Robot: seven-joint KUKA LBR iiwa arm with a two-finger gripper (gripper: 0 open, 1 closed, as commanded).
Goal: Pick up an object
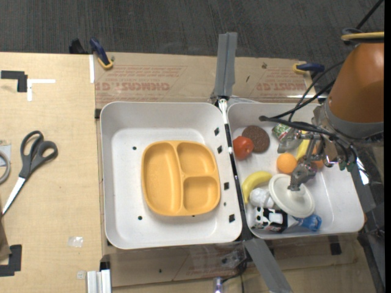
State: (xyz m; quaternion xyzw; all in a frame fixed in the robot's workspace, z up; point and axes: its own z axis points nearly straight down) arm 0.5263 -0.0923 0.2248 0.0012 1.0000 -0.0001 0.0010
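My tool (300,177) hovers above the white lid (292,195), grip state unclear; light, stiff, slippery, so I'd pinch its knob.

On the cardboard (146,81) behind the bins there is red printing, upside down from here. One word seems to be "CHEMICAL", but I cannot read it surely. No other text is readable.

Fixed overhead camera, single view.
It looks down at a slant on the left bin (116,163); the right bin (348,218) adjoins it, floor beyond.
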